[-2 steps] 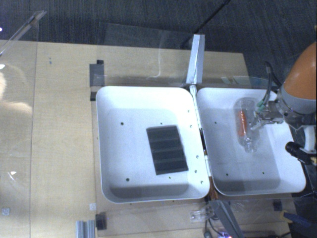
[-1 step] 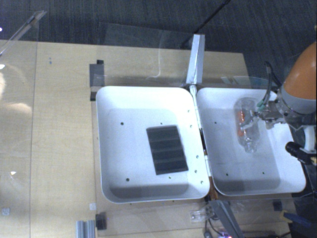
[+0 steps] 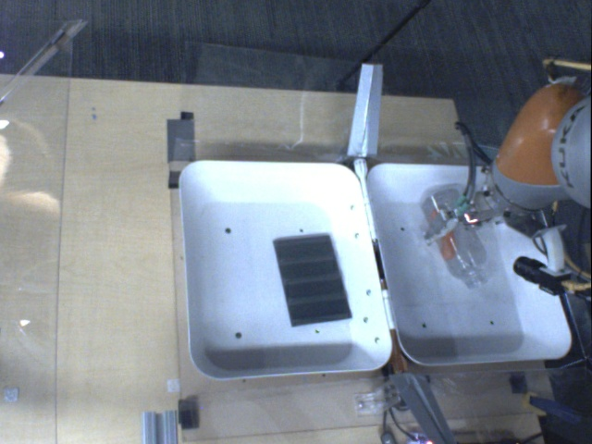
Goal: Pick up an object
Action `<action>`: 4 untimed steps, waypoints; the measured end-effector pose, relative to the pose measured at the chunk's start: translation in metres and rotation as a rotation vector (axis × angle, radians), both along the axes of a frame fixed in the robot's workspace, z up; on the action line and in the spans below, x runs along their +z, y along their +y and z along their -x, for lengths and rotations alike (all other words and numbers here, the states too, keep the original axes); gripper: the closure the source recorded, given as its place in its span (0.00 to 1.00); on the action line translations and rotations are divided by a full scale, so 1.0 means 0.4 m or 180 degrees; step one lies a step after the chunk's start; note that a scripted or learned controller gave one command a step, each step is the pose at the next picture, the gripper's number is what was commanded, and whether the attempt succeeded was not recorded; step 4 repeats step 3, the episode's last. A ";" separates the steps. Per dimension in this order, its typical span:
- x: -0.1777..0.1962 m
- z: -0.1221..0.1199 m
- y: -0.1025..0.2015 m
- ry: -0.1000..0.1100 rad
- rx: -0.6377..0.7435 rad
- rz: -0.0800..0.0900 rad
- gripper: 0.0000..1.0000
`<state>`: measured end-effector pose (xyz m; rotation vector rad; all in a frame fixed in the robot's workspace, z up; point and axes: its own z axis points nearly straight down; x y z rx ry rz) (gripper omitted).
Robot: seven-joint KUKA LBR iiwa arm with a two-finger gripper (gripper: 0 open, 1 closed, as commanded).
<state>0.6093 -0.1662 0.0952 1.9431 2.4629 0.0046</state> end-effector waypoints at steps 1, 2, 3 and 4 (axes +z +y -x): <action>0.030 -0.005 0.002 -0.0019 0.0004 0.0001 1.00; 0.001 0.035 -0.098 -0.0001 -0.0095 0.0002 1.00; 0.231 -0.062 0.043 -0.0003 -0.0313 0.0000 1.00; 0.231 -0.062 0.043 -0.0003 -0.0313 0.0000 1.00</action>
